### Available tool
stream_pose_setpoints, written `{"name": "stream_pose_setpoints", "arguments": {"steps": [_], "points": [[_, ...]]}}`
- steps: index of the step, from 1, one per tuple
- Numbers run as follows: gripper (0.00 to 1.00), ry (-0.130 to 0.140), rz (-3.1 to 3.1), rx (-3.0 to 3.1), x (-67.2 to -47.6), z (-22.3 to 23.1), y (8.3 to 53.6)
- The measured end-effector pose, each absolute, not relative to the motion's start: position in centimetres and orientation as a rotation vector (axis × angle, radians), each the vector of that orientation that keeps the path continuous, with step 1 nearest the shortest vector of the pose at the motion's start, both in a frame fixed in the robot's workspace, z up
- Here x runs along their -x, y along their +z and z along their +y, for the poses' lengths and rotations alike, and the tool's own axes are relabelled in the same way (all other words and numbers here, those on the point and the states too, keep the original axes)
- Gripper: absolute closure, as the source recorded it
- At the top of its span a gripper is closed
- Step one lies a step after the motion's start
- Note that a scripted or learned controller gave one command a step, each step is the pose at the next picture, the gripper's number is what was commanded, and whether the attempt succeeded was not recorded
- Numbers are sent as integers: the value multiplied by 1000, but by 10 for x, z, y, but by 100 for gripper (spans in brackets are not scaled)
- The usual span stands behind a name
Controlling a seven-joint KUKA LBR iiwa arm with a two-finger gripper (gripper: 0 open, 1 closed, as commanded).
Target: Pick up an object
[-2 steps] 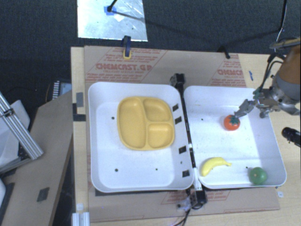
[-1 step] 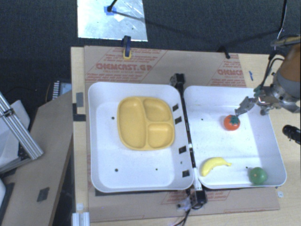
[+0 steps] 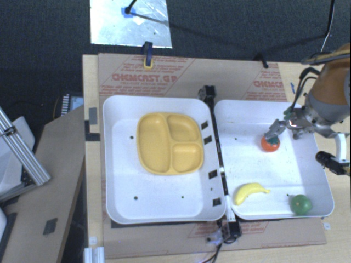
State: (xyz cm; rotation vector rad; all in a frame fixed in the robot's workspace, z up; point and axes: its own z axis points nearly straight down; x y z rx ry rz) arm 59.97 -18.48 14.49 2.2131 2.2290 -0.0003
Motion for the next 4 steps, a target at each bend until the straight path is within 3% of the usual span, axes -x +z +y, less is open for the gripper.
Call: {"name": "stream_pose_setpoints", "arguments": {"steps": [1, 2, 3, 4], "points": [[0, -1, 2231, -2213, -608, -182, 99], [0, 0, 2229, -2212, -609, -181, 84], [100, 2, 2230, -2209, -610, -181, 95], [100, 4, 2226, -2211, -606, -174, 145]]}}
